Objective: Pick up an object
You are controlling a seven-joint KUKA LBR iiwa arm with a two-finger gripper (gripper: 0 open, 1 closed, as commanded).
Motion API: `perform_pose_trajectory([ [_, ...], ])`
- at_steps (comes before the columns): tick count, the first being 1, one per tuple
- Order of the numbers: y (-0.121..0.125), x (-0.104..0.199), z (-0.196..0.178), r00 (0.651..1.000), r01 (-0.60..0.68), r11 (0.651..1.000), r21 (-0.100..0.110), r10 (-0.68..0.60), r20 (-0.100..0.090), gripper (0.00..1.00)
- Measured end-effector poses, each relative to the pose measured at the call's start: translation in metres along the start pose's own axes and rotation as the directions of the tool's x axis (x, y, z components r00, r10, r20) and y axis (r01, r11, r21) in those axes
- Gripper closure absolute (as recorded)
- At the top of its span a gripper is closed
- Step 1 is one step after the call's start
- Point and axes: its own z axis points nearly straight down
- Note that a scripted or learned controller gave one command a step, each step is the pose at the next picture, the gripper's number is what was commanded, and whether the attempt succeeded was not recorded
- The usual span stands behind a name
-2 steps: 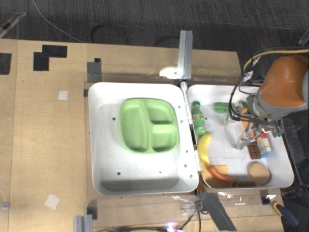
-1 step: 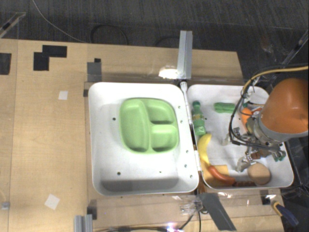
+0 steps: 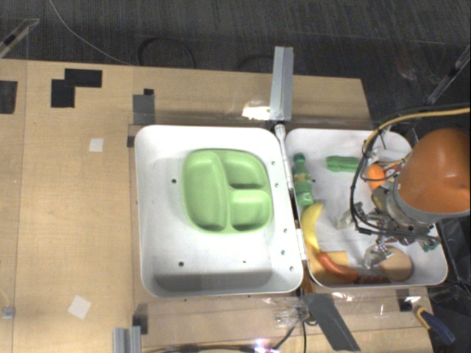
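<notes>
Camera view from above shows two white bins side by side on the wooden bench [image 3: 66, 219]. The left bin [image 3: 158, 271] holds a green divided tray [image 3: 224, 190] lying near its middle. The right bin [image 3: 434, 274] holds a yellow banana [image 3: 312, 223] against its left wall, a green bottle-like item [image 3: 302, 179] above the banana, a green cylinder [image 3: 342, 164] near the top, a small orange piece [image 3: 376, 172], and a red-and-tan object [image 3: 349, 265] along the bottom wall. The arm's orange band [image 3: 440, 171] hangs over the right bin, and the gripper [image 3: 379, 254] sits low, just above the tan end of that bottom object. Whether it grips anything I cannot tell, since cables and wrist crowd it.
</notes>
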Motion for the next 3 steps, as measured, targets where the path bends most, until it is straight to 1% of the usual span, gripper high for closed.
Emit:
perform_pose_trajectory([
  [1,-0.062,-0.042,0.003,0.997,0.083,0.997,-0.006,-0.083,-0.006,0.00],
  [2,-0.053,0.003,0.002,1.000,-0.016,1.000,-0.006,0.016,-0.007,0.00],
  [3,-0.028,0.011,0.001,1.000,0.002,1.000,-0.003,-0.002,-0.005,0.00],
])
